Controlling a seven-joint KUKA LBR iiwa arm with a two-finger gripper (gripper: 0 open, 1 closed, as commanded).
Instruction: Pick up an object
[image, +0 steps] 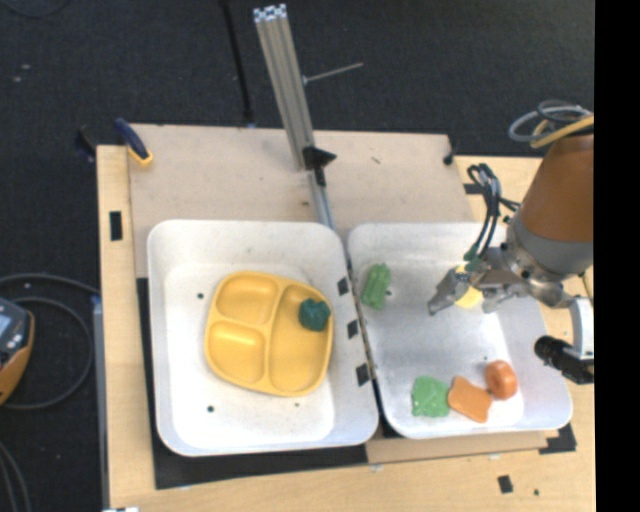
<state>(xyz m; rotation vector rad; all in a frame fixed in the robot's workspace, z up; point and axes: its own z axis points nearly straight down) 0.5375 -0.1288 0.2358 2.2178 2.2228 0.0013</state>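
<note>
Here, the gripper (462, 293) hangs over the upper middle of the right bin (400, 350), its two fingers spread apart around a small yellow object (468, 296) that sits between them; whether they actually press on it I cannot tell. A light green piece (376, 284) lies near that bin's left wall. Along its lower edge lie a green block (430, 396), an orange wedge (470, 399) just beside it, and an orange-red piece (501, 379) touching the wedge. In the left bin (180, 300) rests a yellow divided plate (262, 335), with a dark green object (314, 314) in its upper right compartment. Both bins sit on the tabletop (220, 170).
</note>
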